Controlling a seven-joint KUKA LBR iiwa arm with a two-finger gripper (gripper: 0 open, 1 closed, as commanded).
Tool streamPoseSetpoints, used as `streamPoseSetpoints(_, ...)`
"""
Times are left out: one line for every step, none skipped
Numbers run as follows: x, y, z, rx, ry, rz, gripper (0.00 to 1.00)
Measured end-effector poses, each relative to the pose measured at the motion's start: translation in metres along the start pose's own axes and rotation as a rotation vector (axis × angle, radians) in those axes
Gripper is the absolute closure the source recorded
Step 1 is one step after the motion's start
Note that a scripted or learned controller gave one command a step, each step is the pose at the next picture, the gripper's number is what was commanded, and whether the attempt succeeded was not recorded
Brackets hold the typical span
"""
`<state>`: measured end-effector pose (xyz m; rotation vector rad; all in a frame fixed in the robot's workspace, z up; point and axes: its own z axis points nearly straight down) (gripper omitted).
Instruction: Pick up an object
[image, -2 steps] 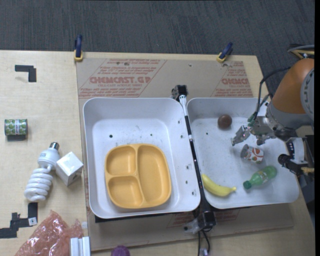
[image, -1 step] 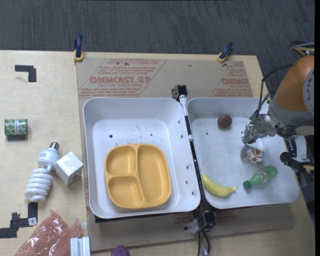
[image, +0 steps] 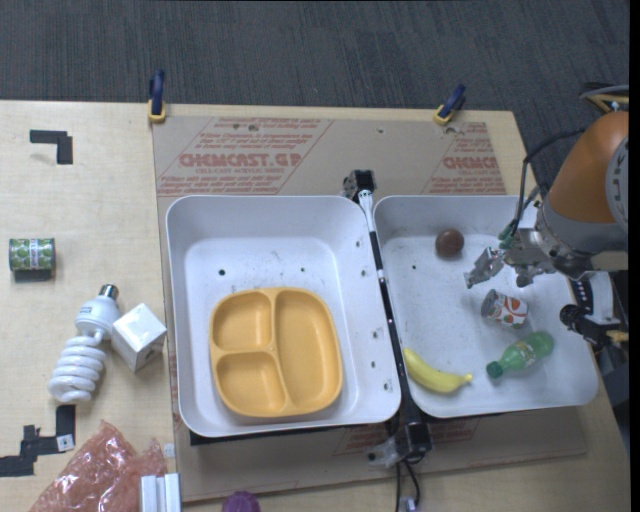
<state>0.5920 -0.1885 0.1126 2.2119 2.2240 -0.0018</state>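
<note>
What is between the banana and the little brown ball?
Just bare white bin floor between the banana and the brown ball, seen from the overhead camera.

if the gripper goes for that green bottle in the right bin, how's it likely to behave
The green bottle lies on its side, so it may roll if nudged. It looks like smooth plastic, probably light and slippery. The banana lies close, apart.

Tray (image: 276, 352) in left bin (image: 190, 300); banana (image: 435, 372), bottle (image: 520, 355) in right bin (image: 420, 225).

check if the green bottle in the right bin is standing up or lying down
Lying down: the green bottle rests on its side on the right bin floor, cap end toward the banana.
</note>
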Motion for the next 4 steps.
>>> streamPoseSetpoints(0.042,-0.041,0.020,0.003,0.004,0.006,0.00)
streamPoseSetpoints(0.041,-0.040,0.010,0.000,0.003,0.008,1.00)
streamPoseSetpoints(-0.034,-0.042,-0.027,0.001,0.002,0.005,1.00)
streamPoseSetpoints(-0.034,-0.042,-0.027,0.001,0.003,0.005,0.00)
